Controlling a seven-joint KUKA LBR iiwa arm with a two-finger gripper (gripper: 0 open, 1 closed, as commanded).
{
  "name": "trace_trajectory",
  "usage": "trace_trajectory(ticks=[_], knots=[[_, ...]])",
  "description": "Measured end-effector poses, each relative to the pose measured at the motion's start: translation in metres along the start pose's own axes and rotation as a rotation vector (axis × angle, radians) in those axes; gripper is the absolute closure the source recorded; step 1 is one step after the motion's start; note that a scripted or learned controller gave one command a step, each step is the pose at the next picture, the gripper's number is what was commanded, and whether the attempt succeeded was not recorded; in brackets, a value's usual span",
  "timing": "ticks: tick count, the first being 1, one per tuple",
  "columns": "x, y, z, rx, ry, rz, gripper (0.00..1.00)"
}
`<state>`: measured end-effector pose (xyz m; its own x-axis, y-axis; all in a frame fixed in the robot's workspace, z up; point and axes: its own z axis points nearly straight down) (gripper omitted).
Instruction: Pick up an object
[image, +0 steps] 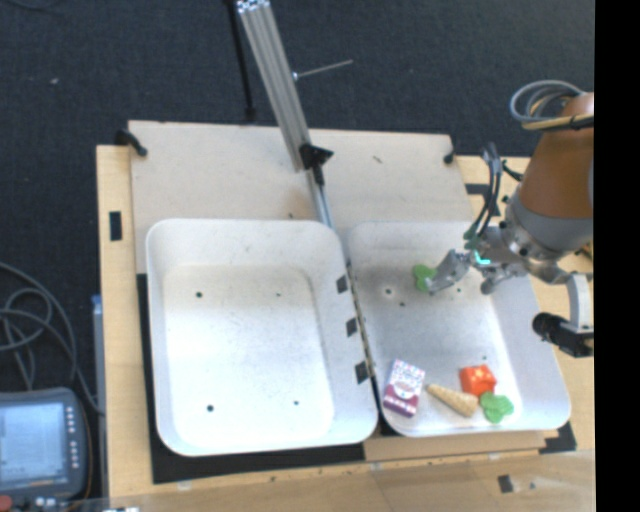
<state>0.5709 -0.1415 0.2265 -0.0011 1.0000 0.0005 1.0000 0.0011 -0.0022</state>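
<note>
Purple carton (403, 387), label unreadable, right bin (520, 345), hand (440, 278) gripping green object (425, 275)

Two white bins (250, 330), finely speckled with dark flecks, sit on a pale tan bench (290, 160) over black carpet. In the right bin (520, 340) lie a purple-and-white patterned carton (403, 387), a beige cone-shaped piece (453, 400), an orange-red block (477, 379) and two green pieces (496, 406) (424, 273). The arm (556, 180) is orange above grey.
</note>
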Motion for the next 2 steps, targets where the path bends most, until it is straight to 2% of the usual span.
trace_trajectory(ticks=[1, 2], knots=[[0.0, 0.001, -0.002, -0.004, -0.001, 0.001, 0.0], [0.0, 0.002, 0.04, 0.0, -0.002, 0.004, 0.0]])
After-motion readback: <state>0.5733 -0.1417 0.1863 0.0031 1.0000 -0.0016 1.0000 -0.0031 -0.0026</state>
